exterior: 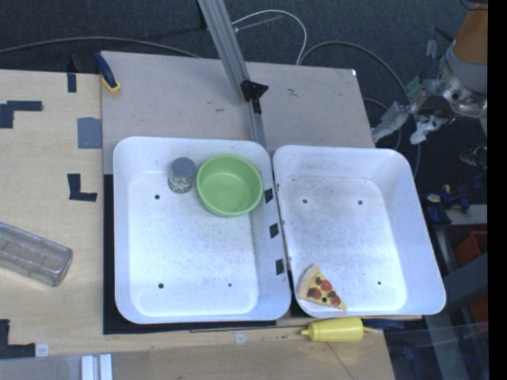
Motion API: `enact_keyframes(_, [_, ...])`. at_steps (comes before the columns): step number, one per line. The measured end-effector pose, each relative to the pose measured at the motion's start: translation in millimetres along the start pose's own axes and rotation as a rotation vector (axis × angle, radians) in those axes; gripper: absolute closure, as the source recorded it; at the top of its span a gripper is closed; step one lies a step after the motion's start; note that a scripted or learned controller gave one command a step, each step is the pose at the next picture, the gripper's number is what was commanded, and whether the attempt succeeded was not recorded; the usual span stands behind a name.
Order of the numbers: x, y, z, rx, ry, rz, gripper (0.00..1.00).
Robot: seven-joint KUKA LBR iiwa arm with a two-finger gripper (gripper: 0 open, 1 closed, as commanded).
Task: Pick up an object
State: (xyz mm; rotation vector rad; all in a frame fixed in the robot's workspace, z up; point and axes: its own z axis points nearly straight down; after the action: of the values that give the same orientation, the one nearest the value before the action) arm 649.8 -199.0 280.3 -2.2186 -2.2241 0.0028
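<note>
Closest to the lens is a yellow mustard bottle (332, 329) lying on its side on the counter (182, 93) lip, at about 6 o'clock just outside the right bin (420, 236). Right above it, in that bin's near-left corner, sits a toy pizza slice (319, 286), flat on the floor and close against the wall. The left bin (135, 291) has a green bowl (230, 184) up toward its 1 o'clock corner, with a small grey-lidded can (181, 174) just beside it at the bowl's 9 o'clock, maybe touching, hard to say. No particular object is named in the task, so any of these three counts. My read is we're at the very start: the arm (474, 30) is parked way out at 2 o'clock, off past the right bin's far corner, well apart from everything. The tool (412, 115) looks spread open with nothing between its fingers, though it's small and cluttered with cables there, so I wouldn't swear to how wide. Next move needs a long swing in over a bin, then a descent; the pizza slice is nearest but flat and wall-hugging, which looks awkward. A clear plastic container (32, 253) lies at 9 o'clock, cut off by the frame edge.
</note>
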Motion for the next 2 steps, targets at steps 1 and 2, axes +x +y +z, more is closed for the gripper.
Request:
enact_keyframes(1, [0, 0, 0, 0.0, -0.001, 0.0, 0.0])
enact_keyframes(2, [6, -7, 47, 0.004, 0.001, 0.001, 0.0])
